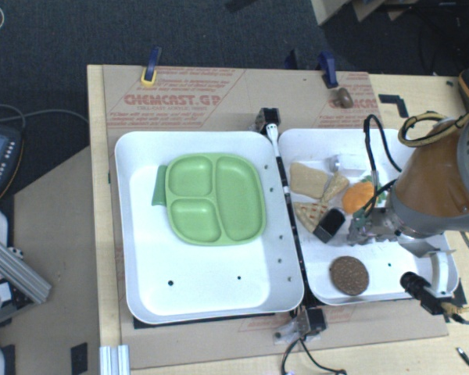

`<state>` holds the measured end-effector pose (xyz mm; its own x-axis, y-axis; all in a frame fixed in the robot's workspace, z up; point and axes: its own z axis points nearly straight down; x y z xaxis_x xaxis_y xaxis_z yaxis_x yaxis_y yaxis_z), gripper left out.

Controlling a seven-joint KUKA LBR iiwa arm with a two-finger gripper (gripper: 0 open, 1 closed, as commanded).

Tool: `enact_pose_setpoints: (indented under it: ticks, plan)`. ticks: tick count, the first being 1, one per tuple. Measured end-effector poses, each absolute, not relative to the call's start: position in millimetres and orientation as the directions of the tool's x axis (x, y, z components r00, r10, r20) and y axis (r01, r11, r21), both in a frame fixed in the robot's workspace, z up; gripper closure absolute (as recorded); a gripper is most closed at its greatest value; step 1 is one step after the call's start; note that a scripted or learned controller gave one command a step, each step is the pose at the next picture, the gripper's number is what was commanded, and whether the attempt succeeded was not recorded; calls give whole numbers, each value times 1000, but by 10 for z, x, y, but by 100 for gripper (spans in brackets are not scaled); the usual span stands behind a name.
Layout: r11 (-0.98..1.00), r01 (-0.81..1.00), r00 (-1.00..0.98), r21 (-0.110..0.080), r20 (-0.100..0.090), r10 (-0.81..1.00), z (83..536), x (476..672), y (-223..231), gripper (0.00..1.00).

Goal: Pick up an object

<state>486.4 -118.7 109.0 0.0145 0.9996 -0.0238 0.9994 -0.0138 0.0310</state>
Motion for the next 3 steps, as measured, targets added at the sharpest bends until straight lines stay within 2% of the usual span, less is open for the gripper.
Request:
enact_pose_setpoints:
  ticks: [1, 3]
  plan:
    - [0, 1000, 0, 4, -1, 1000, 1517, 4858, -1203, 100]
    - [1, 1000, -1, 6, -2, 1000, 2268, 4850, -1209, 100]
